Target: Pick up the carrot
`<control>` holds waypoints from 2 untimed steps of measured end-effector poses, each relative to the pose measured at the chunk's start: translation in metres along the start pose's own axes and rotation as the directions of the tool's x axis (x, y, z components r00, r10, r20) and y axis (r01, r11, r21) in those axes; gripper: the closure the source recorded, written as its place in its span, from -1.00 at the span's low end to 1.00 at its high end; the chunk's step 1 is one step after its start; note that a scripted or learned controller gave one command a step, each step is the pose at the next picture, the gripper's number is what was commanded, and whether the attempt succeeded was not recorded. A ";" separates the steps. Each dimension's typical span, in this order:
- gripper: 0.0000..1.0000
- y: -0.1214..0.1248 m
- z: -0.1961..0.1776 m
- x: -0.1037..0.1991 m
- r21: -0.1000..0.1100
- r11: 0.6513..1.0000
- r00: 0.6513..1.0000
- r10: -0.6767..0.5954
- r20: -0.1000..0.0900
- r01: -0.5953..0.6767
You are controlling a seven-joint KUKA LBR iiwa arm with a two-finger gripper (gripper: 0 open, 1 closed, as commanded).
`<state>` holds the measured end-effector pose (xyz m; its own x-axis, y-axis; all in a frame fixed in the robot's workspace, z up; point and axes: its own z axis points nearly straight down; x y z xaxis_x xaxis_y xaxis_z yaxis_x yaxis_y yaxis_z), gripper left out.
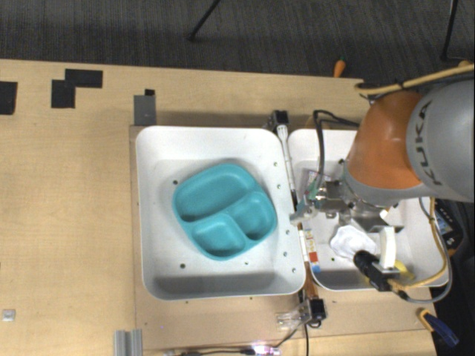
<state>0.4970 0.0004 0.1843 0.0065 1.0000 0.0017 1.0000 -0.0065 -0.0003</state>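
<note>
Two bins; hung low over the right bin (315,150), arm (386,150) masking carrot's bearing and long axis. Could not tell whether claw (326,201) stood apart or together.

Light wooden bench (67,221), dark carpet beyond far edge. Two shallow white bins side by side toward right half: left bin (152,199), right bin (304,143), touching along middle. Black squares (74,87) at far-left corner. Small grey block (145,110) just behind left bin's far corner. Cables (300,319) near front edge.
</note>
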 end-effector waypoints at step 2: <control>1.00 0.002 -0.011 0.001 -0.005 1.000 1.000 -0.003 0.000 0.003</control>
<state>0.4994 0.0012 0.1953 0.0036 1.0000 0.0020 1.0000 -0.0036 0.0050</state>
